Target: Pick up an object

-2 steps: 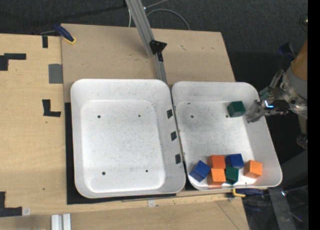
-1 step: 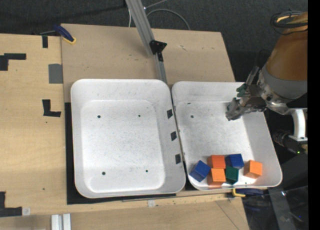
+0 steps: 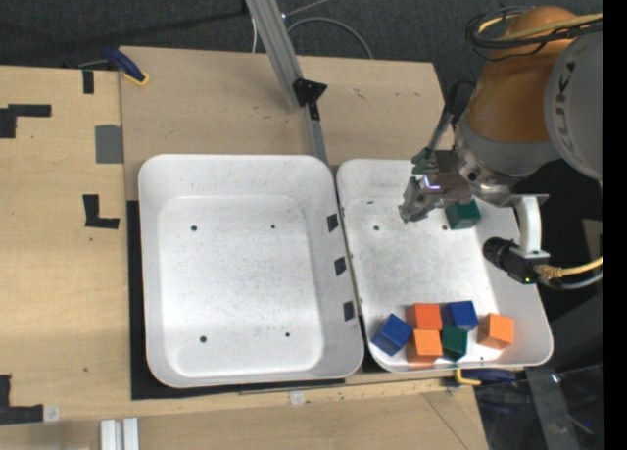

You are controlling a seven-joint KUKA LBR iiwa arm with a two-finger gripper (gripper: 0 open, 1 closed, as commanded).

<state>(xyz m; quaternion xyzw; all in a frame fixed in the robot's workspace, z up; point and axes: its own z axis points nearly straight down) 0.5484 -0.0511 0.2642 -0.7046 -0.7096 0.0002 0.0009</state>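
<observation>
Blocks wait in the right bin, nothing lifted yet.
Nearest, blue block, orange block and their neighbours cluster at the right bin's front edge; farther back, the tool hovers beside a green block, whether spread or pinching, I cannot tell — the grab remains to do.

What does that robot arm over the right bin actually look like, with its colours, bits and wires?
The arm is a bulky rounded tube, grey with a wide orange band. Thin dark cables loop over its top. At its tip sits a small dark metal gripper with green parts. A white bracket carrying a black cylinder hangs beside it, trailing a yellowish cable.
</observation>
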